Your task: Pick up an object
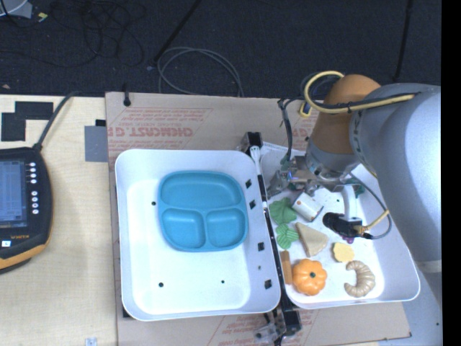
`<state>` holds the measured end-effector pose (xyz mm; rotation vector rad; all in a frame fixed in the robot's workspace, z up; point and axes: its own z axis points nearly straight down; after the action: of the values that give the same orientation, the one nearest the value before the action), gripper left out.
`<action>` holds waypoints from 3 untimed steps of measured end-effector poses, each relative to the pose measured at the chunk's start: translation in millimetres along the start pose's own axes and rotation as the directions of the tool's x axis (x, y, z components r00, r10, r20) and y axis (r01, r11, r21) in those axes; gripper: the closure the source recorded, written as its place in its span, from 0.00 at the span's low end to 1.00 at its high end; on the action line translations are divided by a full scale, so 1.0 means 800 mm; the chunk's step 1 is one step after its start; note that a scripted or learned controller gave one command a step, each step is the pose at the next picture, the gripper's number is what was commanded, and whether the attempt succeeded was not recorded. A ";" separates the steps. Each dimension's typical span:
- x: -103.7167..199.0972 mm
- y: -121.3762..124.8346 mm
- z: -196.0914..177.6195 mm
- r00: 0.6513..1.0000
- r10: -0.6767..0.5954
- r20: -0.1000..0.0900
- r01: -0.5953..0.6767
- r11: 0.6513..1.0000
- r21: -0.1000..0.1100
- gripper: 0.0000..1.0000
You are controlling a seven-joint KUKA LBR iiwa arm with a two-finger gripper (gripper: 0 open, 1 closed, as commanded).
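Arm: grey arm with an orange band (346,114) is reaching in from the right, over the far part of the right bin.
Claw: two-finger gripper (295,182) is hanging low at the far-left corner of the shallow white right bin (392,254); cannot tell whether it is wide, narrow or holding anything.
Nearest piece: small white blocky piece (306,206) is lying just near-side of the claw; contact is not readable.
Wedge: tan triangular wedge (312,238) is lying flat mid-bin, its tip pointing far-left, its broad end near-right.
Stick: brown stick (286,265) is lying along the left wall, long axis running far to near.
Croissant: pale brown toy croissant (360,277) is sitting in the near-right corner, long axis far to near, its curve bulging right.
Pumpkin: orange toy pumpkin (309,277) is sitting between stick and croissant.
Leaves: green leafy pieces (283,222) are lying just left of the wedge.
Yellow bit: small yellow chunk (343,251) is resting just far of the croissant.
Left bin: shallow white left bin (144,280) is carrying a blue three-compartment plastic plate (202,211).
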<state>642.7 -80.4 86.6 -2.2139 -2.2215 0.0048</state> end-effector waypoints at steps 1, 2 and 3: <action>-0.008 -0.052 -0.002 1.000 0.005 0.002 -0.005 1.000 -0.003 0.00; -0.029 0.003 -0.002 1.000 0.001 0.002 -0.001 1.000 -0.007 0.00; -0.038 -0.063 -0.001 1.000 0.005 0.000 -0.005 1.000 -0.001 0.00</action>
<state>592.2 -110.9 87.7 -2.2201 -2.2163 0.0047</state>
